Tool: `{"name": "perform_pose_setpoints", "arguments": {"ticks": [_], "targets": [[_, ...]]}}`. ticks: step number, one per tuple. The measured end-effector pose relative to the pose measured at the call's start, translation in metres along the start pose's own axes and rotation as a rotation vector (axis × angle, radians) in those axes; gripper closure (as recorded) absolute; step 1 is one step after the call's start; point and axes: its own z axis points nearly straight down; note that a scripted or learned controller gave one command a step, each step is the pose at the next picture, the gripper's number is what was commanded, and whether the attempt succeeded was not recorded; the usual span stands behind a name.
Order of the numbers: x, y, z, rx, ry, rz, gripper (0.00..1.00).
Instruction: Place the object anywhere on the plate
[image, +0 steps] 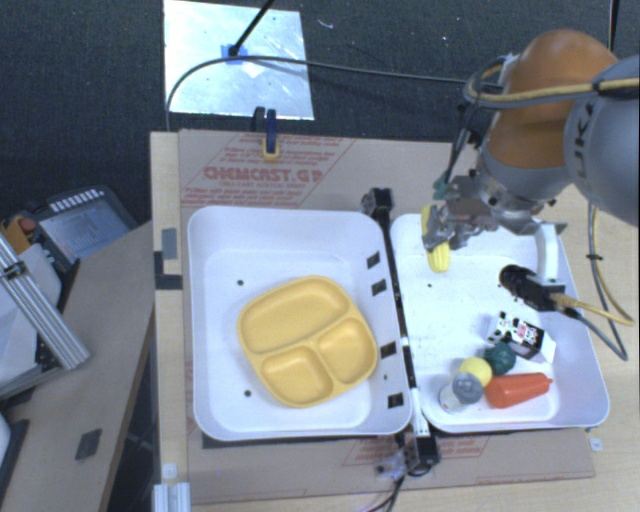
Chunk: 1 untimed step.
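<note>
My claw (437, 243) is clamped on the yellow corn (438, 258) by its top; it could slip out before reaching the plate (305, 340).

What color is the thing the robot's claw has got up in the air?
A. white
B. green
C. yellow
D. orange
C: the small object between the fingers of the gripper is yellow, hanging above the floor of the right bin, not yet over the plate.
</note>
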Motion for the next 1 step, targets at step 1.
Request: {"name": "perform_pose_setpoints", "arguments": {"ticks": [1], "targets": [[0.0532,-0.0012,0.0071,-0.002,0.0,0.001,1.0]]}}
